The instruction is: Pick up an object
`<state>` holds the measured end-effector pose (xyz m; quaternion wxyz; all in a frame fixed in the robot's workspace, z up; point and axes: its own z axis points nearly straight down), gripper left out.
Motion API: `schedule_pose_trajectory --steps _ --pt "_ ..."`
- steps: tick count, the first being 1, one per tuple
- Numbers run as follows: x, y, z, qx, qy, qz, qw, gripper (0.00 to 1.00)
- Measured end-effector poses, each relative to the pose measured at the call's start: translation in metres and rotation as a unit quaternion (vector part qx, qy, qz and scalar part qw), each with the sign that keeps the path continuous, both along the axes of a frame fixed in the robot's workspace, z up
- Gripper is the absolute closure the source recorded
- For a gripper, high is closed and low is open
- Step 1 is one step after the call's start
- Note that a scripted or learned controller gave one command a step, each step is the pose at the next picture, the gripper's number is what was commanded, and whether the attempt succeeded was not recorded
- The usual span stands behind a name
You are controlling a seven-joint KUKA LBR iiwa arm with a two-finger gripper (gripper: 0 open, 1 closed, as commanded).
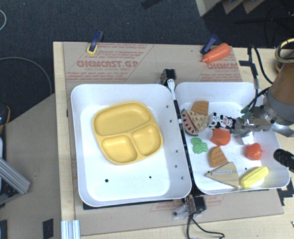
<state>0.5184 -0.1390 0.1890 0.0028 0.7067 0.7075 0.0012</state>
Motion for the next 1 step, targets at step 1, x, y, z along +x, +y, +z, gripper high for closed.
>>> schedule_pose_trajectory --steps 1 --pt "0.0013 -0.0001 0.0383 0.0001 0.000 0.000 1.0000 1.00"
